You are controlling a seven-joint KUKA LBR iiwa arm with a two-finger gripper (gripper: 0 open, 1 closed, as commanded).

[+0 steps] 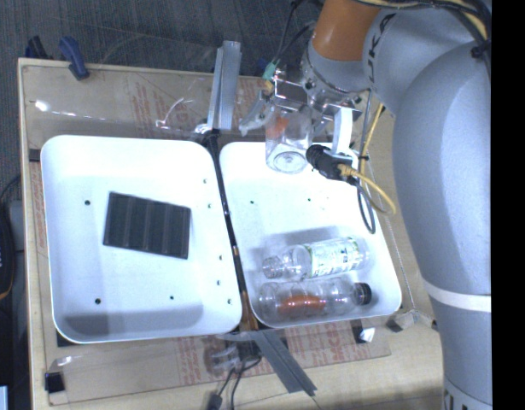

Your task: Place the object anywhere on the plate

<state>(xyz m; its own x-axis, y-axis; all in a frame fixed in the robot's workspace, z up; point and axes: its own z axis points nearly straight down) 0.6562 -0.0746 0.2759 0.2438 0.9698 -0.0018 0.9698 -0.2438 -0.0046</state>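
— Where is the clear cup?

— Up and to the right of the plate, well apart from it, over the far edge of the right bin. The gripper has it: the cup sits between the two fingers, which are closed against its sides.

— How does the cup look?

— See-through, with its round rim showing pale at the lower end (the glass is hard to trace against the white bin).

— And the plate?

— A dark, ribbed rectangle, slightly tilted, lying flat in the middle of the left bin.

— What else lies to the right of the plate?

— Two clear bottles in the right bin, lower than the plate: one with a white label, and one with reddish contents and a dark cap just below it, the two side by side.

— The surroundings?

— Both bins rest on a pale bench printed with faint red marks. A blue clamp grips the bench corner above and left of the plate. Beyond it is dark grey floor. The grey arm, with its orange band, stands far right of the plate, and a yellow cable hangs beneath the wrist
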